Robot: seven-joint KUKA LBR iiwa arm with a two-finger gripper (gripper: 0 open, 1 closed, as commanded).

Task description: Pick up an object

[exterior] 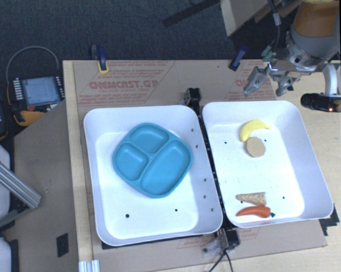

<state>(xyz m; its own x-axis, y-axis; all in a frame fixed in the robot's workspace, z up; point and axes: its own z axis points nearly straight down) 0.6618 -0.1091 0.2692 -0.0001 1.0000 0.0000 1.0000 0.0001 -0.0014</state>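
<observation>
In the camera view, two shallow white bins are seen side by side on a brown board. In the right bin (305, 156) four small objects are laid. A yellow banana (254, 128), short and curved, is found toward the far middle of that bin, and a round tan cookie (256, 147) is placed just on its near side, the two touching or almost so. Toward the near edge a tan wedge-shaped piece (252, 198) is seen, and directly nearer than it an orange-red carrot (253, 212) is laid lengthwise, close to the bin's near rim. Open white floor is left between the two pairs, and along the right side of the bin.

The left bin (99, 180) is occupied by a blue divided plate (152, 159) with three compartments, set slightly turned, with bare floor around it on every side, widest at the near end.

The gripper (268, 80) is held above the board just beyond the far rim of the right bin, with the grey arm and its orange band reaching in from the far right. Its two fingers are spread apart, and nothing is seen between them. It is well apart from the banana and the cookie, and farther still from the carrot.

A black clamp (192, 96) is fixed at the far end of the seam between the bins.
</observation>
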